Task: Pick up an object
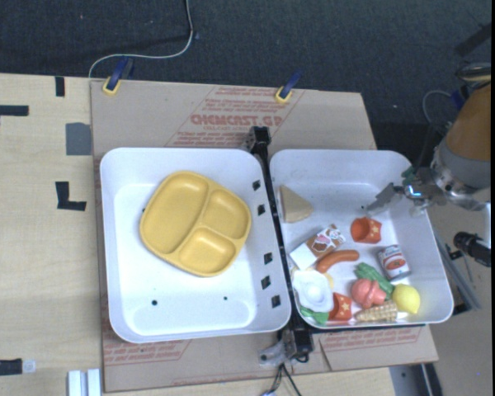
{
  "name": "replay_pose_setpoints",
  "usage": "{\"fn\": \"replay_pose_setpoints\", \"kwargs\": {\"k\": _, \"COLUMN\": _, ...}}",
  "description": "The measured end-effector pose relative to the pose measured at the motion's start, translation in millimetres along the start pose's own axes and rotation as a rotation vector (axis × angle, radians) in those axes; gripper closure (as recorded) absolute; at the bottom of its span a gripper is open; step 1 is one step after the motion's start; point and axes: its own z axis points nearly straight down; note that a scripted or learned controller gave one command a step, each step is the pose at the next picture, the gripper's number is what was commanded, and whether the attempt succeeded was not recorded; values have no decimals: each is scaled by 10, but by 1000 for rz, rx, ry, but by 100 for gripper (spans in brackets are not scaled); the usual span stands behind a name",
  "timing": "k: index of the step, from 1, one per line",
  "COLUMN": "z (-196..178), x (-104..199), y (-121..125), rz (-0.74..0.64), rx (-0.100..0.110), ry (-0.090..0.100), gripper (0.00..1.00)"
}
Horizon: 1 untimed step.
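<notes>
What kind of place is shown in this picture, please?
Probably a robotics lab test bench, not a kitchen: two shallow white plastic bins clamped onto brown cardboard, small plastic toy foods beside a yellow divided plate, and a grey robot arm.

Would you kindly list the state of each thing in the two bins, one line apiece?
Yellow divided plate: lying flat in the left bin, nothing in its compartments.
Sausage: lying flat in the right bin.
Small can: lying on its side.
Lemon: resting in the bin's near right corner.
Fried egg: lying flat.
Wedge of bread: lying flat beside the divider.
Gripper: above the right bin, touching no toy.
</notes>
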Motion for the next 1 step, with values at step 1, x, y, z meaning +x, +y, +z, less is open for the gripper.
{"fn": "replay_pose_setpoints", "kwargs": {"k": 1, "z": 878, "x": 27, "y": 104, "rz": -2, "rx": 6, "ry": 1, "gripper": 0}}
